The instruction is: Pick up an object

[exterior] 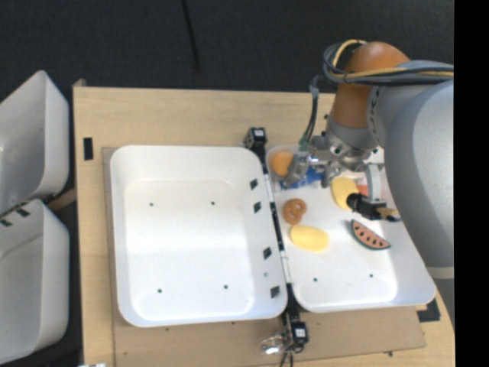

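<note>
My gripper (313,167) is low over the far end of the right bin (359,285), just above a small blue object (303,177). An orange ball (282,161) lies right beside it on the left, near the bin's far left corner. On its right is a yellow piece (342,190). Nearer the front lie a brown round item (295,209), a yellow lemon (309,238) and a watermelon slice (370,235). I cannot make out anything held by the gripper.
The left bin (191,235) sits against the right bin, joined along a middle rim with black clips (269,205). The grey arm (428,167) covers the right bin's far right side. Bare wooden bench (168,117) surrounds both bins.
</note>
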